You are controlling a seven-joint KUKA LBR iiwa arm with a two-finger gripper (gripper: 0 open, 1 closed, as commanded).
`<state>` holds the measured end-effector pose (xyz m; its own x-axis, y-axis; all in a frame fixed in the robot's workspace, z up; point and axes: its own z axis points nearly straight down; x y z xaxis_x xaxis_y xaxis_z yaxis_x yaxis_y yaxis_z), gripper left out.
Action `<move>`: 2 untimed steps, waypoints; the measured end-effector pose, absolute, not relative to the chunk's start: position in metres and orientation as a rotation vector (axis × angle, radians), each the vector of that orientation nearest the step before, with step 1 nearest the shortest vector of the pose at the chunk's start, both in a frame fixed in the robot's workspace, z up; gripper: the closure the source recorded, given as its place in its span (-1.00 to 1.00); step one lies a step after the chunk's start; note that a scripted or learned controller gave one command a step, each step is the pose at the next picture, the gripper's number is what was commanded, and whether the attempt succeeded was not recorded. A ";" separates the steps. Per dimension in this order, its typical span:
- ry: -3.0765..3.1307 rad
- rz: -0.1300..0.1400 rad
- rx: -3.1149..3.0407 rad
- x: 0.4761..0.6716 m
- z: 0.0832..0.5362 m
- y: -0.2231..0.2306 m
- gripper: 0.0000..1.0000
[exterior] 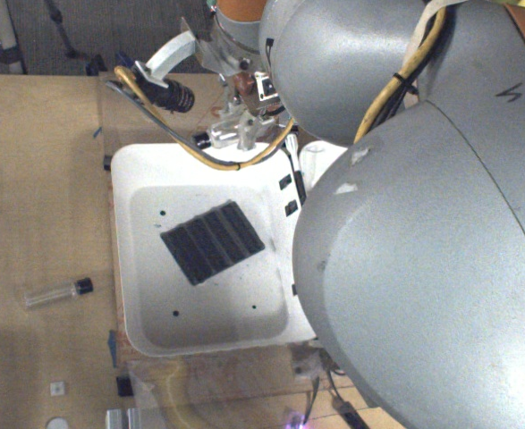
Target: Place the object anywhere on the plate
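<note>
Grey arm hides right bin; vial on bench.

white bin, clear vial on the bench

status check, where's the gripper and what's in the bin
Gripper above the far rim of the left bin, grip state unclear. Dark ribbed plate lies flat in bin. Arm body blocks the right side.

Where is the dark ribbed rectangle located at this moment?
The dark ribbed rectangle lies flat and tilted on the floor of the left white bin, near its middle, below the pincer in the camera view.
</note>
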<state>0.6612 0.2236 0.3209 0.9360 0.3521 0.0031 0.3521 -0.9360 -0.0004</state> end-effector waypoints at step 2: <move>-0.309 -0.003 -3.126 0.648 0.413 0.222 1.00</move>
<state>0.6477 0.2225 0.4126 0.9807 0.1956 0.0021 0.1956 -0.9807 0.0003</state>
